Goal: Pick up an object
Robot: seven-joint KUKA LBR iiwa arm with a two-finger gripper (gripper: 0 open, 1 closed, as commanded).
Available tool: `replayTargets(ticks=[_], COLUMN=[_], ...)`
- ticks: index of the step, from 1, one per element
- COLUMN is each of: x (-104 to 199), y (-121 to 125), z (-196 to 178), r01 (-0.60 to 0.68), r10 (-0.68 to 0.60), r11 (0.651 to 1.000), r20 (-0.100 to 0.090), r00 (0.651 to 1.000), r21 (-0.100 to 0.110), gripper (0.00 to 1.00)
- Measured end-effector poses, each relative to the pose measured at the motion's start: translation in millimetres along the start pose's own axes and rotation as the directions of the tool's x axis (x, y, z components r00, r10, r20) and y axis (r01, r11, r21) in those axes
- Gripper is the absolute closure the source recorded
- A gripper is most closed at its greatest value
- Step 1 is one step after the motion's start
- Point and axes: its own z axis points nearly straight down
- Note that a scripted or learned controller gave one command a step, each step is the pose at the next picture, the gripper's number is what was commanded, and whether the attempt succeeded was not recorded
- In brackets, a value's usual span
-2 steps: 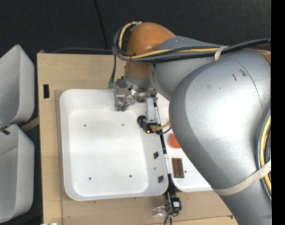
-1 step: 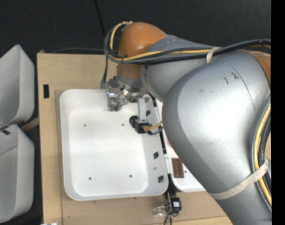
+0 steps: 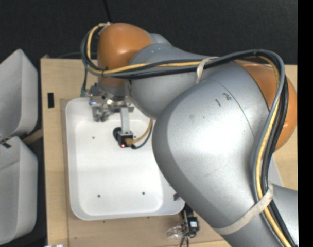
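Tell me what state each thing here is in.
arm: bent, reaching in from the right.
claw: low over the white bin's far end.
white bin: flat on the bench, right side hidden by the arm.

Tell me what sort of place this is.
Probably a robotics lab or test cell: a grey, orange-banded robot arm reaches over a shallow white bin set on a pale wooden bench.
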Motion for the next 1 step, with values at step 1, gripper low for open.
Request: replayTargets(ticks=[1], x=[0.7], y=[-8.4], z=[-0.7], r01=[-0.003], r10=[0.003], r11=[1.000], r20=[0.002], r00=[1.000], r21=[-0.004], gripper=[1.00])
